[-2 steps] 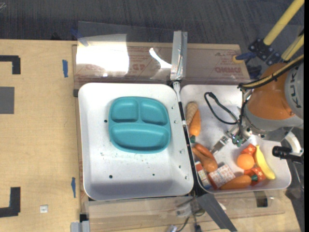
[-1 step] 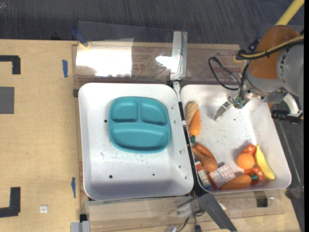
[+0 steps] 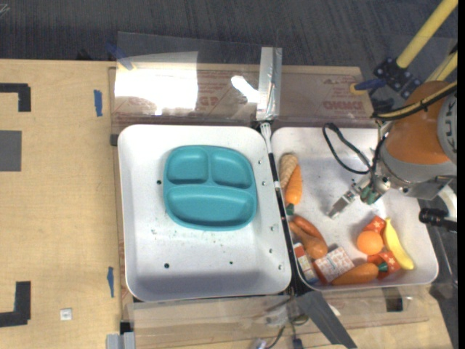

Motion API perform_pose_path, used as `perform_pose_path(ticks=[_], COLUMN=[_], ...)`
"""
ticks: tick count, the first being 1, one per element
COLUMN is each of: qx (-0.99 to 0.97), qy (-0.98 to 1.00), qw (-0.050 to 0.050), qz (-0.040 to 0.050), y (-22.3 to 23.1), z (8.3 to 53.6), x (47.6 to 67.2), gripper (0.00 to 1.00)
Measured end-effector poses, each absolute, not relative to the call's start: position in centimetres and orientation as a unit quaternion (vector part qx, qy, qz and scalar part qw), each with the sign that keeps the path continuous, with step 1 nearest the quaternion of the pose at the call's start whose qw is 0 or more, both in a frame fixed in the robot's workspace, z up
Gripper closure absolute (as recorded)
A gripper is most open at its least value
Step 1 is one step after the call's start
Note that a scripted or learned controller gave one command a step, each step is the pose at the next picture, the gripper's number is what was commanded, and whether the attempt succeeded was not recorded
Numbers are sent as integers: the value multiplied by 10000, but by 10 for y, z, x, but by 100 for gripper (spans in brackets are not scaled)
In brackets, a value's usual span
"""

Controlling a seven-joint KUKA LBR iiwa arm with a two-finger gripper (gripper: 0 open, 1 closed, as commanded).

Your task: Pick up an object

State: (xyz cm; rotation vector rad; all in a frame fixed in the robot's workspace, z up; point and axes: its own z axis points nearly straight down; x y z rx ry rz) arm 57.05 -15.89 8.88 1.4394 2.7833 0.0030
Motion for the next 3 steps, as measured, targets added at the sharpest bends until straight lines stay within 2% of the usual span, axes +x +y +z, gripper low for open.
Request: perform_pose_path(ticks=[1,2,3], qx=[4403,4400,3746], qy=[8978,8979,9272], qw=[37,103,61], qz=[8,9,30], y=[-224,-225,-128], z=[89,101,192], x=[504,508,577], gripper=[0,100,100])
